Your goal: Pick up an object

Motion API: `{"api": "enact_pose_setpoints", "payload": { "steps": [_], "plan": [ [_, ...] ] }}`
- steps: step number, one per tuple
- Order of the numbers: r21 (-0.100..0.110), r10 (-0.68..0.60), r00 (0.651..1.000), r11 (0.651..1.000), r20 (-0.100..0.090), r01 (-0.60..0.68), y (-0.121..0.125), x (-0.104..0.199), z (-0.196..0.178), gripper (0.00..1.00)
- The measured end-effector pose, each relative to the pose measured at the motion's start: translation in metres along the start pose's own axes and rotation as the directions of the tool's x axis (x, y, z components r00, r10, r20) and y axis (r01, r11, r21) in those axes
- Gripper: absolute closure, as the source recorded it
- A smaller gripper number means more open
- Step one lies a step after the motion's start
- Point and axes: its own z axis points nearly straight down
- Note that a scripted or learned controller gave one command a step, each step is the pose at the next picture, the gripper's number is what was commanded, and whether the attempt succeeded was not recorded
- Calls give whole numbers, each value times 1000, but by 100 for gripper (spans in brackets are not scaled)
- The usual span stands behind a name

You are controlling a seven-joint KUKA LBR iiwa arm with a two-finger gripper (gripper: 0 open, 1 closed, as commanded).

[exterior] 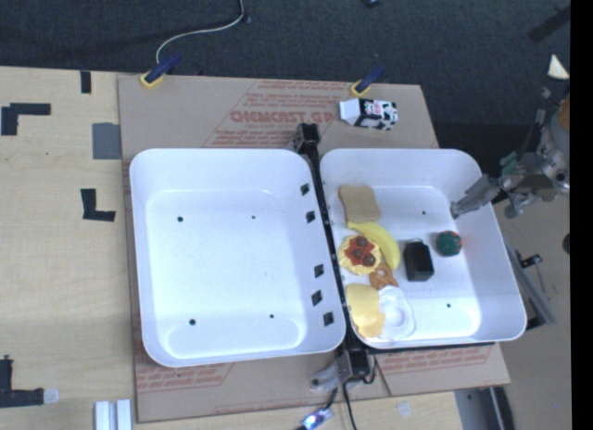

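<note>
Right bin's (482, 233) far corner lies open; toys (375, 257) crowd its left side.

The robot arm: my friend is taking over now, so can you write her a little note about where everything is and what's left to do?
Gripper: at the right bin's right edge, above the toys, with nothing seen in it. I cannot tell whether it is open or shut.

Things: all in the right bin. A tan slice lies near the divider, with a banana and a small pizza below it. A black block and a green ball lie nearer the gripper. A yellow piece lies at the front.

Done: nothing picked up yet.

Left: lower onto one object, maybe the green ball, grip and lift.
</note>
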Motion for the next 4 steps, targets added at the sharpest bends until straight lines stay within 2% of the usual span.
{"api": "enact_pose_setpoints", "payload": {
  "steps": [1,2,3,4],
  "plan": [
    [11,0,1000,1000,-6,0,-51,48,80,0],
    [10,-4,1000,1000,-6,4,-57,116,180,0],
    [4,0,1000,1000,-2,0,-56,112,165,100],
    [-5,1,1000,1000,3,-1,-7,74,144,100]
  ]
}}
